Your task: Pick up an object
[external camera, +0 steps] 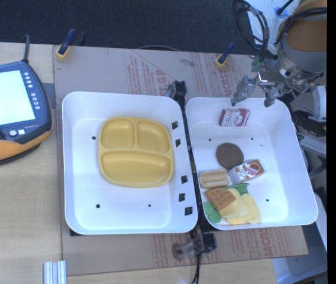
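gripper (255, 93) at far rim of right bin (298, 158), fingers (241, 92) spread wide apart, nothing between them, hovering just beyond small red-white packet (234, 118). same bin: brown round patty (230, 155), hot dog bun (213, 177), red-white carton (248, 171), waffle (221, 198), yellow and green pieces (246, 209) clustered near front. left bin (79, 164) holds yellow divided tray (136, 151). bins on cardboard sheet (126, 70) over wood tabletop (14, 218). teach pendant (11, 114) at left. dark floor behind.
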{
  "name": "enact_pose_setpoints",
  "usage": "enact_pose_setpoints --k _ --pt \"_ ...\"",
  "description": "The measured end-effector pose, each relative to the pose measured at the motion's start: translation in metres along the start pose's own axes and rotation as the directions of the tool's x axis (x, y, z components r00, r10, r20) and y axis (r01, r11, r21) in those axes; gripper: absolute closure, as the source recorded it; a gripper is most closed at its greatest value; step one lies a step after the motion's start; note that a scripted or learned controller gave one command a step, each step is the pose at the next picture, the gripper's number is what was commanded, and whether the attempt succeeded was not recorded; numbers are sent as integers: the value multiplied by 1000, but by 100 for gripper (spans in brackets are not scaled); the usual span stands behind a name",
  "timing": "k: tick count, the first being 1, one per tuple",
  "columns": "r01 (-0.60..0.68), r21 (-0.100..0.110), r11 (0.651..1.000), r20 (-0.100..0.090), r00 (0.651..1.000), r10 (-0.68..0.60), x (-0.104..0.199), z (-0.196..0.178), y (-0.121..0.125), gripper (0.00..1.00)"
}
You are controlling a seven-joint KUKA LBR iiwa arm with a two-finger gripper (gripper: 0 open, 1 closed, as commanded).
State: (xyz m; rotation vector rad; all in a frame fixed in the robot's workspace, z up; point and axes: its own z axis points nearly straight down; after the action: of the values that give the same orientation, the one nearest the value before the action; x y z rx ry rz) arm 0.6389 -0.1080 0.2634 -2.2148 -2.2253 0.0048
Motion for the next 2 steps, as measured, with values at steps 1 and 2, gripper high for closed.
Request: enact_pose_setpoints --k 1,2 --pt "-3 14 1000 -2 1000 3 -15 91 -78 0" --pt "-1 5 1000 -1 1000 1 -8 176 -73 0"
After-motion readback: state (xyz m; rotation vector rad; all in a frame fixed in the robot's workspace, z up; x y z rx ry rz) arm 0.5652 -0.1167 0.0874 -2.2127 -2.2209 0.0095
